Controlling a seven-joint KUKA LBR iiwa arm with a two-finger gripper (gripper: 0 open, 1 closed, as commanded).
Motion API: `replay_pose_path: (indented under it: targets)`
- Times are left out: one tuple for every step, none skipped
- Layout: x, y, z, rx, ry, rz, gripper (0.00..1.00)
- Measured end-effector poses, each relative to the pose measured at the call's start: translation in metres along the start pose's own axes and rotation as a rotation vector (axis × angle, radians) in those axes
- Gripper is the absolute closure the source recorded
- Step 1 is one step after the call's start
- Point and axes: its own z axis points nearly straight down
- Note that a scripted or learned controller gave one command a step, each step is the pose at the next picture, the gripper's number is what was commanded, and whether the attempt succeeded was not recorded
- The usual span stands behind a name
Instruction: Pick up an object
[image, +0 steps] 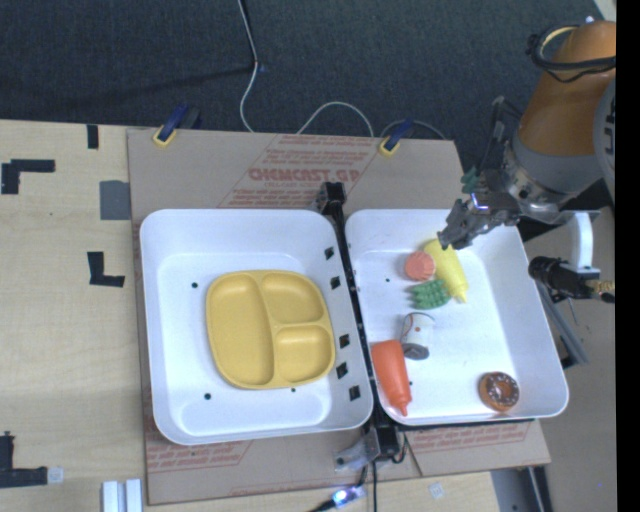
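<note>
Gripper (455, 232) low over right bin (520, 330), tips just above yellow corn (450, 272); finger state indiscernible.

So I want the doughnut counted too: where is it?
The doughnut lies in the right bin's near right corner, apart from the orange bottle to its left.

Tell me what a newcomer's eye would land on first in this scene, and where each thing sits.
The big yellow divided plate fills the middle of the left bin. In the right bin, a cluster of toy food draws the eye: a yellow corn cob, a red-orange round piece and a green piece close together, with the tool just above the corn. Nearer the front lie an orange bottle and a chocolate donut.
</note>
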Motion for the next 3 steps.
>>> replay_pose_path:
  targets:
    - [0.053, 0.008, 0.019, 0.002, 0.0, 0.001, 1.0]
    - [0.107, 0.01, 0.036, 0.003, 0.0, 0.001, 1.0]
    - [0.152, 0.018, 0.034, 0.001, 0.0, -0.001, 1.0]
